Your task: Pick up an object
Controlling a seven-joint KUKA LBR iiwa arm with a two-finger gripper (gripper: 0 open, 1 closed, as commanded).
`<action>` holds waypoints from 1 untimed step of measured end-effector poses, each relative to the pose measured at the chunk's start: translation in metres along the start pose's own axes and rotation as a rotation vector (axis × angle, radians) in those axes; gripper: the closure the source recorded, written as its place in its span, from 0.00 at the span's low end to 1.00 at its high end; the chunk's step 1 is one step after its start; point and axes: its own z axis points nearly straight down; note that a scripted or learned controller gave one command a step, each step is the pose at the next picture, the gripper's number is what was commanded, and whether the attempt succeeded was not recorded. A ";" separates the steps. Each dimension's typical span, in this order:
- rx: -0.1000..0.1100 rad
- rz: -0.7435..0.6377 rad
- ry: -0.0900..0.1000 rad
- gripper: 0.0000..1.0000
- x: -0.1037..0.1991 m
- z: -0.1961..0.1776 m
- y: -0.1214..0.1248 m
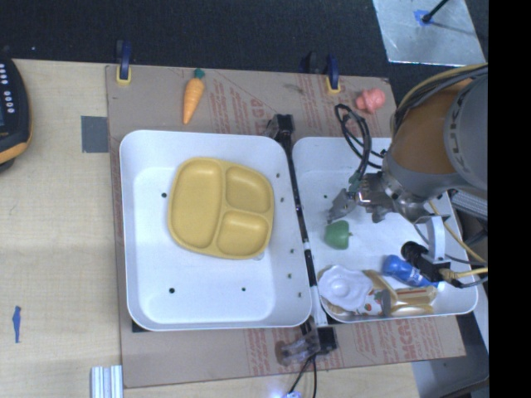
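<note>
My gripper (342, 206) hangs spread and empty just above the green pepper (338, 235) in the right bin (309, 172); I should straddle it squarely before closing.

Both bins (141, 247) look like smooth, glossy white plastic. In the left one, the yellow tray (221, 206) is matt plastic. Beneath them, the cardboard (249, 98) is dull brown and printed.

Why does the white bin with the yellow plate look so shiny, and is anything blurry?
In the camera view, overhead light glares off the left bin, washing out its floor around the yellow divided plate; the end effector above the green toy looks slightly soft.
</note>
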 end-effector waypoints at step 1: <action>0.000 0.001 0.001 0.00 0.001 0.046 -0.005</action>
